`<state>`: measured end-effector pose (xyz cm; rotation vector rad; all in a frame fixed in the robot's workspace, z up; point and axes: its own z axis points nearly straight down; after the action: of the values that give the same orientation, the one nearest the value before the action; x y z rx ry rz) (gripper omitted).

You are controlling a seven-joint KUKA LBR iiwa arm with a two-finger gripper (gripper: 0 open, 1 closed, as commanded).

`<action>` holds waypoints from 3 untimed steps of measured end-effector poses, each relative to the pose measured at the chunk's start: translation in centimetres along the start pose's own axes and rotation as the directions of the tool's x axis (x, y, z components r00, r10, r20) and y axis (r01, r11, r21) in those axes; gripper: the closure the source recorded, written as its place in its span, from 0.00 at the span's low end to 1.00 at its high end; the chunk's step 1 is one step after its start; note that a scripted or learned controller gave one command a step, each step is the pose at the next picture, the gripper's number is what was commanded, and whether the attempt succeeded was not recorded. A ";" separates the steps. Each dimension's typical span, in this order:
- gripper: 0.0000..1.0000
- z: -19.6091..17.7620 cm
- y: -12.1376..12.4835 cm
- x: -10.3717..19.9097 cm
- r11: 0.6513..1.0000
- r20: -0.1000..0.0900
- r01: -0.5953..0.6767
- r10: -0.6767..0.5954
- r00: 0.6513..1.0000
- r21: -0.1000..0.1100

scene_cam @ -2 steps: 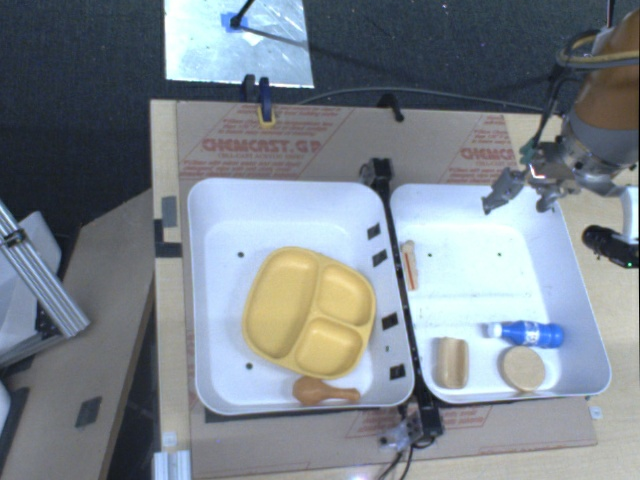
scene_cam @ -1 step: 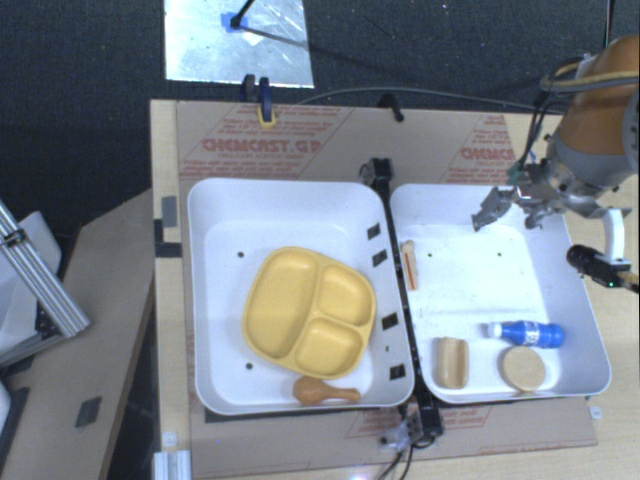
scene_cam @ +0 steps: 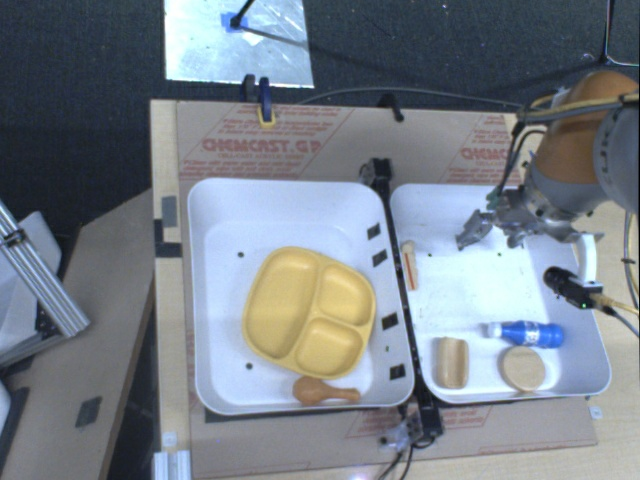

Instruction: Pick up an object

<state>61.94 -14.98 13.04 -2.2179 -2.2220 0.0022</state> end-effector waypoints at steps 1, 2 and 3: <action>1.00 -1.5 0.2 -0.1 1.000 0.002 0.000 0.000 1.000 -0.008; 1.00 -7.7 -0.2 -0.5 1.000 0.003 -0.001 0.001 1.000 -0.010; 1.00 -11.9 -0.1 -0.5 1.000 0.002 0.002 -0.002 1.000 -0.009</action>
<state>61.88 -15.53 24.93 -2.2216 -2.2295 -0.0056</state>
